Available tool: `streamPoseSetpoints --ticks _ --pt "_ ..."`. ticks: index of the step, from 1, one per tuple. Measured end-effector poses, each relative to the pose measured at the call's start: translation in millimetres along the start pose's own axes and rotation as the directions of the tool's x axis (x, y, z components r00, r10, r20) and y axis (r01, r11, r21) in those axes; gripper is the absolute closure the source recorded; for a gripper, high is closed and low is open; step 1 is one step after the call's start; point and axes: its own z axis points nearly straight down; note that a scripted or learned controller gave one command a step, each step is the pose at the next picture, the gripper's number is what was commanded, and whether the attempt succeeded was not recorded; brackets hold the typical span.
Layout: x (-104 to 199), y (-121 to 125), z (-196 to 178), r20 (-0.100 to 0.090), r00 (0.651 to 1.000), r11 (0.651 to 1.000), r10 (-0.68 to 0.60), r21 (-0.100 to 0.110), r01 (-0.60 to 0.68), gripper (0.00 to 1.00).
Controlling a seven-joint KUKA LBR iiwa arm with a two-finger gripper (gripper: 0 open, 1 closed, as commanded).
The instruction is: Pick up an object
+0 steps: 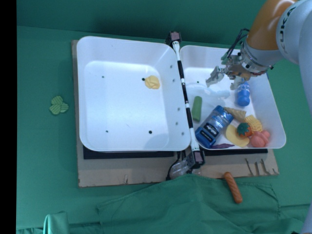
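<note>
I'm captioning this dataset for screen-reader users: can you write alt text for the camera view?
A grey robot arm's gripper hangs over the right white bin, which holds a blue bottle, a green stick and small toy foods. The left bin holds one yellow piece.

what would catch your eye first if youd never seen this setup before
The grey arm with its orange band reaches in from the right, its gripper low over the right bin. That bin's near corner is crowded with bright toys beside a blue bottle. In the left bin, a small yellow piece lies alone.
</note>
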Motion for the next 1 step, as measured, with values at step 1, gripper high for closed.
streamPoseSetpoints --ticks 1 --pt "-1.6 2.5 25.5 0.0 1.0 1.0 0.003 0.009 -0.003 0.0"
